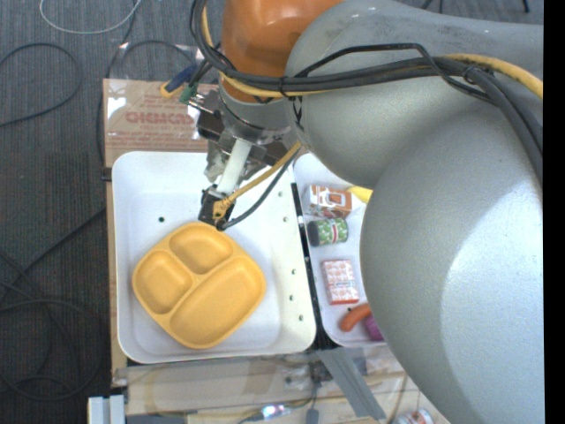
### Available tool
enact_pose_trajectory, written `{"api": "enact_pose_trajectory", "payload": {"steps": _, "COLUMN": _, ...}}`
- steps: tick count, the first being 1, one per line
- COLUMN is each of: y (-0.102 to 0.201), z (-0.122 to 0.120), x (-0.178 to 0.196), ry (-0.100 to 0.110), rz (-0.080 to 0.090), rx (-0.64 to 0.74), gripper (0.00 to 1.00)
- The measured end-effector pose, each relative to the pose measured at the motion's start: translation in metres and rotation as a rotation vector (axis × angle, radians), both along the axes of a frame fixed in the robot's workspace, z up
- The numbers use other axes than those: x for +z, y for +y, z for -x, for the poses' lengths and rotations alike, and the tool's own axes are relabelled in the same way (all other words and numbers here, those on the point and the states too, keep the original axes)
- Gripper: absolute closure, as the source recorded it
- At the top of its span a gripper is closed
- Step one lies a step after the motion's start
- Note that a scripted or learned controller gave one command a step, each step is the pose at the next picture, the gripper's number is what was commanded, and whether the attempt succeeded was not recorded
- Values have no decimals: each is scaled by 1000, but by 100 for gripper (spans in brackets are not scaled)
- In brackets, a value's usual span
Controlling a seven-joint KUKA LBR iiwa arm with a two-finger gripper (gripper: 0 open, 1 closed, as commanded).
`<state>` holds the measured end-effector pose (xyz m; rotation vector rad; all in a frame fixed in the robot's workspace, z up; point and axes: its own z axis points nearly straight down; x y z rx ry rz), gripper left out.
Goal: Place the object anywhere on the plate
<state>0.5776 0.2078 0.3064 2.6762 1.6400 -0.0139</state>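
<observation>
A yellow three-compartment plate (199,283) lies flat, turned cornerwise, by the front edge of the left white bin (150,184).

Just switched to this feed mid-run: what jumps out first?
The huge grey robot arm with its orange band swamps the top and right of the view. Below it, a yellow three-compartment plastic plate sits bare in the left white bin, while small food packets crowd the right white bin.
</observation>
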Motion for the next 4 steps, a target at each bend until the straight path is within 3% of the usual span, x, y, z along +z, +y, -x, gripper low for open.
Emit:
{"api": "enact_pose_trajectory", "payload": {"steps": 1, "y": 3, "z": 75, "x": -104, "ry": 1, "rz": 1, "rx": -309, "gripper": 100}}
{"api": "enact_pose_trajectory", "payload": {"steps": 2, "y": -98, "z": 95, "x": -117, "ry": 2, "rz": -1, "rx": -271, "gripper": 100}}
{"api": "enact_pose_trajectory", "payload": {"steps": 3, "y": -47, "z": 95, "x": -83, "ry": 3, "rz": -3, "rx": -43, "gripper": 100}}
{"api": "enact_pose_trajectory", "payload": {"steps": 4, "y": -47, "z": 95, "x": -83, "ry": 3, "rz": -3, "rx": -43, "gripper": 0}}
